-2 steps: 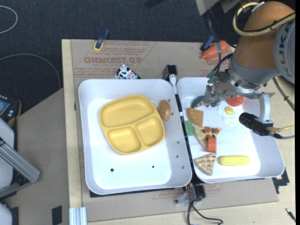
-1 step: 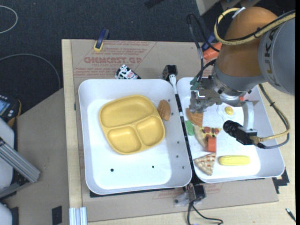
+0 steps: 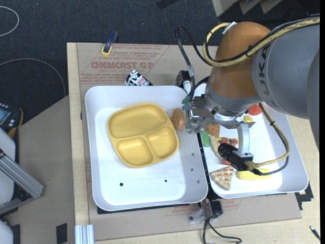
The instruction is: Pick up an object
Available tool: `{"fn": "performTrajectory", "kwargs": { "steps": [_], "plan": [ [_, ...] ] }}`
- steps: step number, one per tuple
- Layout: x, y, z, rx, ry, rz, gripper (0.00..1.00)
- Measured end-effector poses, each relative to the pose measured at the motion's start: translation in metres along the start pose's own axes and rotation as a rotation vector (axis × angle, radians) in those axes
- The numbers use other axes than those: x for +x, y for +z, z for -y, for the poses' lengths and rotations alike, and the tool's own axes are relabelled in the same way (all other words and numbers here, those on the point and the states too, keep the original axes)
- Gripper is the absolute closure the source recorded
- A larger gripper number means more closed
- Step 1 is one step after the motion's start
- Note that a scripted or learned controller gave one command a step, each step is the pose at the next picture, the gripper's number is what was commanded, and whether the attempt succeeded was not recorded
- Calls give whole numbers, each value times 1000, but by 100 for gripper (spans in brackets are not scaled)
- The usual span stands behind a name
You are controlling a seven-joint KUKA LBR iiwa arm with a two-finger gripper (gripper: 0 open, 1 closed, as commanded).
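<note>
The grey arm with its orange band covers most of the right bin (image 3: 297,174). Its gripper (image 3: 194,117) hangs over the divide between the two bins, right beside a small brown bun-like piece (image 3: 177,119) at the left bin's right edge. Whether the gripper touches that piece cannot be made out. Around the arm, in the right bin, lie a pizza slice (image 3: 222,177), a yellow banana (image 3: 248,175), a green piece (image 3: 204,138), an orange wedge (image 3: 213,131) and a red-orange piece (image 3: 255,110).
A yellow three-compartment plate (image 3: 142,134) lies in the left bin (image 3: 101,177). Behind the bins, on the cardboard sheet, sit a black-and-white toy (image 3: 137,79) and a blue-yellow tool (image 3: 108,43). Cables run along the bench's back and front.
</note>
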State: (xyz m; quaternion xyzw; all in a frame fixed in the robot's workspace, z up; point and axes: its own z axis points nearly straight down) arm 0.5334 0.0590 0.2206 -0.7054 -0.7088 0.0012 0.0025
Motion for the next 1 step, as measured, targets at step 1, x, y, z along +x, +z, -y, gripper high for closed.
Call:
{"fn": "performTrajectory", "kwargs": {
  "steps": [1],
  "plan": [
    [23, 3, 16, 0, 2, 0, 100]
  ]
}}
